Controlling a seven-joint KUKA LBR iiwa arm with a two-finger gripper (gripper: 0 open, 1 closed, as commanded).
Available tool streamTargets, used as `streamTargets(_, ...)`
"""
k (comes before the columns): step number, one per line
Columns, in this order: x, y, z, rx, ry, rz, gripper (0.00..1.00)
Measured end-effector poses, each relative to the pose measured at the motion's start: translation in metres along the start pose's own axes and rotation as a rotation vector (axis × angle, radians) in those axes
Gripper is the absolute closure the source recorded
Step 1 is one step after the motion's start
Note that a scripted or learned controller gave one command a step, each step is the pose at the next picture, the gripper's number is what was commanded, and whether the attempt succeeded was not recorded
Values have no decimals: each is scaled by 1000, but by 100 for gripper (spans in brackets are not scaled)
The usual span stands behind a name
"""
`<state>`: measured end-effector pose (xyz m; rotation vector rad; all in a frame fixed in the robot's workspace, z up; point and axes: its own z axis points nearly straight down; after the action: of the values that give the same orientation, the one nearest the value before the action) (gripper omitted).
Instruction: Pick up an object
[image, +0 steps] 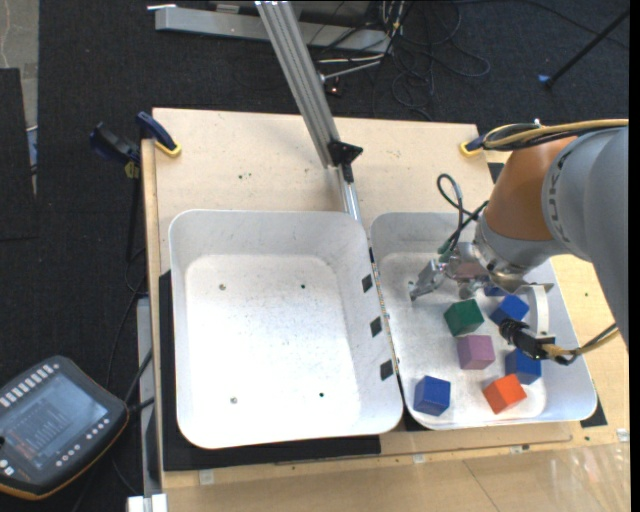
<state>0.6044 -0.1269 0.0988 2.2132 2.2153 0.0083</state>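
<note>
1. Camera view: the claw (432, 282) hangs low in the right bin (400, 250), near its far-left corner, nothing visibly between its tips; whether they stand apart cannot be told.
2. Approach stage, likely: the green cube (463, 317) sits just beside it, toward mid-bin; next comes centring over it.
3. The wrist hides part of the blue blocks (512, 308) by the right wall.
</note>
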Motion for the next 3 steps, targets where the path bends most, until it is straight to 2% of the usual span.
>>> streamTargets(1, 0, -3, -7, 8, 2, 2, 100)
streamTargets(3, 1, 14, -130, 3, 1, -2, 100)
